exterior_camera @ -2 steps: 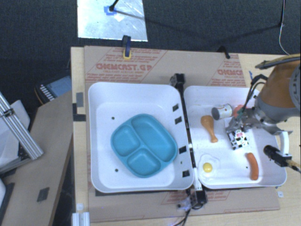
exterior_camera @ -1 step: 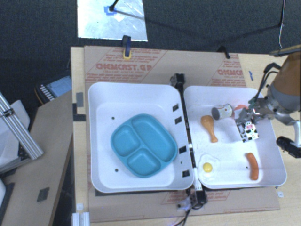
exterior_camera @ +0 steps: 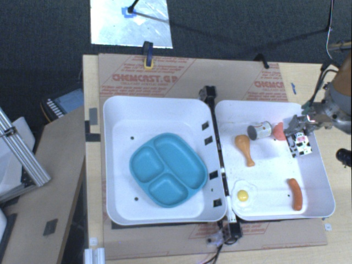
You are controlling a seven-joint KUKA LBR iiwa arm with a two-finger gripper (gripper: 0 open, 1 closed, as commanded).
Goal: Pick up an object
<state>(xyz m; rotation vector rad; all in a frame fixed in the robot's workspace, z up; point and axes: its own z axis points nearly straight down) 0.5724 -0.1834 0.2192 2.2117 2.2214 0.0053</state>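
While the gripper (exterior_camera: 300, 142) hangs over the right bin (exterior_camera: 316, 216) at its far right side, whether it is open or closed cannot be told. Near it lie a grey can (exterior_camera: 259, 130), perhaps a red piece (exterior_camera: 279, 131), a drumstick (exterior_camera: 245, 148), a fried egg (exterior_camera: 242, 194) and a sausage (exterior_camera: 296, 193). A blue divided plate (exterior_camera: 168, 169) sits in the left bin (exterior_camera: 118, 120).

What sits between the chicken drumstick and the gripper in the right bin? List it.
In the camera view, a small grey can lying on its side and a red piece sit between the drumstick and the gripper.
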